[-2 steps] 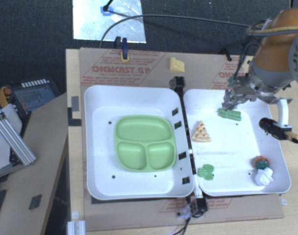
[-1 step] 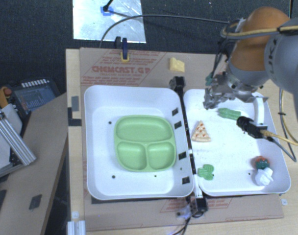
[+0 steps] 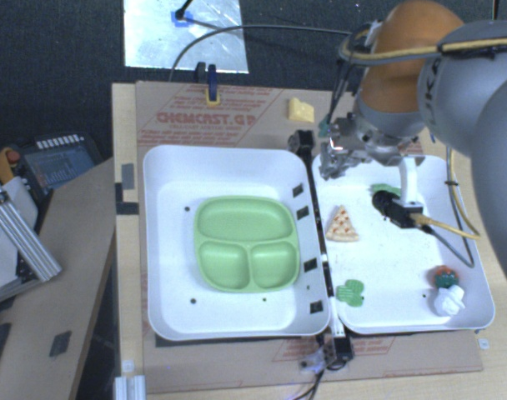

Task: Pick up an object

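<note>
Left bin [image 3: 158,223]: is holding a green divided plate [image 3: 245,244], lying flat.
Gripper [image 3: 333,163]: is hanging over the right bin's [image 3: 404,307] far left corner; its opening is unreadable.
Pizza slice [image 3: 343,224]: is lying in the right bin, just below the gripper, untouched.

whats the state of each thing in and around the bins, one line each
green divided plate: flat, right side up, in the left bin
pizza slice: lying flat in the right bin
small green piece: lying by the divider, right bin
white and teal piece: lying in the right bin's near right corner
yellow wedge: lying outside the bins
gripper: over the right bin's far left corner, apart from the pizza slice
</note>
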`<state>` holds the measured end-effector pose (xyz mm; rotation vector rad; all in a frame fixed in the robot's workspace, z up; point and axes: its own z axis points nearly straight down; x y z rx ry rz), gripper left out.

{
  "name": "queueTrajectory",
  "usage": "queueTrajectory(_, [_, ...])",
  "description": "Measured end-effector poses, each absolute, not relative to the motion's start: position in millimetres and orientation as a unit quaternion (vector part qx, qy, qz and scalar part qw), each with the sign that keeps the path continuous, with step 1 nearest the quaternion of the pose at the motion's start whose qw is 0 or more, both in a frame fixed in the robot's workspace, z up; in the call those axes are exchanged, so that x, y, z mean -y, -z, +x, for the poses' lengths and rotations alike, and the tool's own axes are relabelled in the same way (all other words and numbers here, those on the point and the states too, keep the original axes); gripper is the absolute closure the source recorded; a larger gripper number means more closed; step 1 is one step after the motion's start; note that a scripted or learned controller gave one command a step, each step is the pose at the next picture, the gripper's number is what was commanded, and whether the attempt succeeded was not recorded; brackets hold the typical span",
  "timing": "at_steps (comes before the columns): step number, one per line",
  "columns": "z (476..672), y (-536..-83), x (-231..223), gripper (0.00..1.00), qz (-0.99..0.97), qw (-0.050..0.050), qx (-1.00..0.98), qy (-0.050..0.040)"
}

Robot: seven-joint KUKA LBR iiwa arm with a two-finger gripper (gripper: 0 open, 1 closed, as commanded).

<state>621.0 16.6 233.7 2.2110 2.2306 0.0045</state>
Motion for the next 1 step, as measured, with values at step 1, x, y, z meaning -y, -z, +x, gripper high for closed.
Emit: queueTrajectory(1, [624.8, -240.6, -67.5, 1.0, 0.704, 0.0, -0.71, -0.0017])
